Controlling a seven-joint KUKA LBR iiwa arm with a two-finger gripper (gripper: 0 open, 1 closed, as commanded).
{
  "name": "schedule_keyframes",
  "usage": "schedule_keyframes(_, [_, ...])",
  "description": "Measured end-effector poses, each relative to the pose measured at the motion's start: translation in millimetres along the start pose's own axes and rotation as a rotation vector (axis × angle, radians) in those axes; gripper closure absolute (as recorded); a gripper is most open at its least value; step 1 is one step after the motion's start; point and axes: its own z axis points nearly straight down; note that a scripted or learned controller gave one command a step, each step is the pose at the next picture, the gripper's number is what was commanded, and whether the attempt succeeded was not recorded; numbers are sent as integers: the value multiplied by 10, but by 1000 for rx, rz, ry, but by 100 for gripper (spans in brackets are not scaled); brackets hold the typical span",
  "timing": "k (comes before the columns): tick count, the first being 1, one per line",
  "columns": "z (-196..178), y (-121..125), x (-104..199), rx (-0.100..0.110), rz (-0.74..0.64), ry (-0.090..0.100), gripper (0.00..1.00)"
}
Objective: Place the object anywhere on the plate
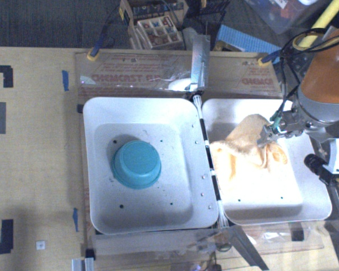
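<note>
Claw (269, 135) pinching peach cloth (246, 151) in right bin (316, 208); limp fabric risking slipping or dragging on bin wall before reaching blue plate (137, 163).

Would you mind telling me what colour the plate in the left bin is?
The plate is teal blue, seen clearly in the camera view.

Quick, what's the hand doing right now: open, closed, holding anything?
Hand: down on the orange cloth in the right bin; open or closed cannot be told.
</note>
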Motion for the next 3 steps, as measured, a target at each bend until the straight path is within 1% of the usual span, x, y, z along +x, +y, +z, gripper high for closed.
schedule_keyframes(1, [9, 7, 9, 1, -3, 0, 100])
schedule_keyframes(2, [-24, 88, 405, -1, -403, 1, 100])
schedule_keyframes(3, [43, 226, 952, -1, -801, 1, 100])
